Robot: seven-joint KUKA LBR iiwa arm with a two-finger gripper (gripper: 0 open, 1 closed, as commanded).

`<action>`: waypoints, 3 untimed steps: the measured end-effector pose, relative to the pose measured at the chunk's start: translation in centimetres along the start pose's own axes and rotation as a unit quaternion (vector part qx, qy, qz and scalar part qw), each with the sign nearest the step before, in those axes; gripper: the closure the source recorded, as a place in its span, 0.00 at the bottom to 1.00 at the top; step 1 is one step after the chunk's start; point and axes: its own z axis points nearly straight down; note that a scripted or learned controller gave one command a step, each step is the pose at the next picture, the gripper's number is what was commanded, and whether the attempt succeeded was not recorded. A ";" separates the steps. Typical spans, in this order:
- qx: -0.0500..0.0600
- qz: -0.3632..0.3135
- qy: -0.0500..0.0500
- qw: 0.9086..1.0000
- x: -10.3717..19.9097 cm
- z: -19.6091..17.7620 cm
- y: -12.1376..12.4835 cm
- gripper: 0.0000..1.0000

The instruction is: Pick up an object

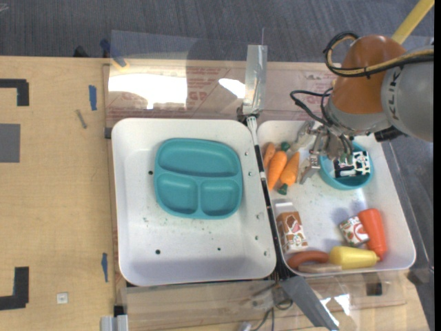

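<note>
The arm [386, 88] leans in from the right, and its pincer [318, 158] hangs low over the back of the right bin [396, 212], just beside the carrots [281, 165] and the blue bowl [348, 169]. I can make out metal fingers pointing down toward the bin floor, with a small gap between them and nothing caught in it, so I would call it slightly open and empty.

To my eye this is the reaching step: the pincer is lowering onto a target and has not gripped anything yet. The nearest candidate looks like the carrots, which lie against the bin's left wall, close by the divider. They lie nearly lengthwise front to back, tilted a little, green tops toward the front of the bin and tips toward the back. A clean grab would want the fingers straddling one carrot across its narrow width, not along its length, and they are bunched together, so the fingers may jam between them.

Further forward in the same bin lie a small brown carton [291, 229], a red-and-white box [354, 231], another carrot [374, 229] pointing front to back, a yellow piece [353, 256] and a red sausage [308, 258] lying crosswise along the front wall.

The left bin [131, 205] holds a teal tray [198, 178], well apart from the pincer.
</note>
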 end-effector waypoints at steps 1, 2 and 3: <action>0.000 -0.020 -0.003 1.000 4.4 0.0 -3.4 0.00; 0.000 -0.035 -0.004 0.999 5.6 -0.1 0.7 0.00; 0.000 -0.013 -0.003 1.000 0.7 0.1 1.5 0.00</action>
